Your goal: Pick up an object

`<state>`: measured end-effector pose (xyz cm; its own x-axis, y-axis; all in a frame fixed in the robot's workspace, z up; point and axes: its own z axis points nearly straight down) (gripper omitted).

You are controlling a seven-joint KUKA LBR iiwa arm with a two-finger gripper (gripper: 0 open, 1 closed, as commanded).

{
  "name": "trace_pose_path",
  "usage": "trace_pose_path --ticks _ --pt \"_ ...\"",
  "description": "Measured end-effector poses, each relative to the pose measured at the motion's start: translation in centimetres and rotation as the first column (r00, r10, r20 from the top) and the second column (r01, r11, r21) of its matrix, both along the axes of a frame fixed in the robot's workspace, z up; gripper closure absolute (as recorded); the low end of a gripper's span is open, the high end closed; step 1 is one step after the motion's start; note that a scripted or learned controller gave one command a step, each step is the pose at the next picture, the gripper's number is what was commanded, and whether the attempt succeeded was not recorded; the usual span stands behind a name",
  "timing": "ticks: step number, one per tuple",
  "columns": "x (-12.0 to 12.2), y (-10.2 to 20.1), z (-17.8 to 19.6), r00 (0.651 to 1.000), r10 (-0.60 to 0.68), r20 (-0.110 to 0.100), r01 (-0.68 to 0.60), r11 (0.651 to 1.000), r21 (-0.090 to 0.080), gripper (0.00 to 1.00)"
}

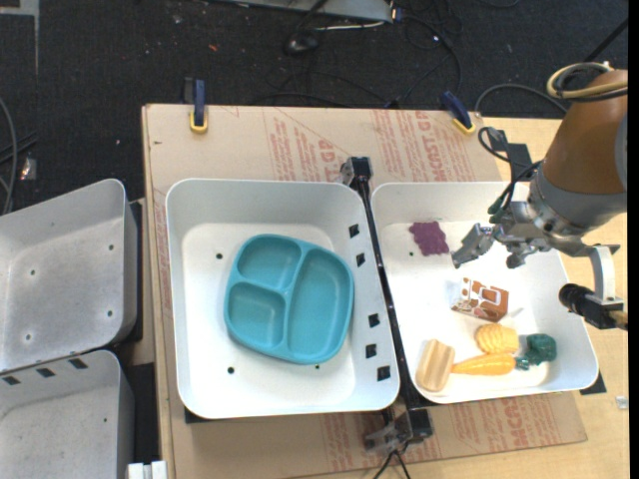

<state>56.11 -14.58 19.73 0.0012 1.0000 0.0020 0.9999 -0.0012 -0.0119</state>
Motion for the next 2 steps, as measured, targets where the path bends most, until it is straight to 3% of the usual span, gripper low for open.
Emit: trace_pose_path --ticks 1,2 --pt "0.3 0.0 0.6 1.000 0.002 0.012 -0.002 1.000 -0.002 0.00" --pt "0.6 -0.3 -3.8 1.000 0.000 0.008 0.000 1.000 -0.002 0.00"
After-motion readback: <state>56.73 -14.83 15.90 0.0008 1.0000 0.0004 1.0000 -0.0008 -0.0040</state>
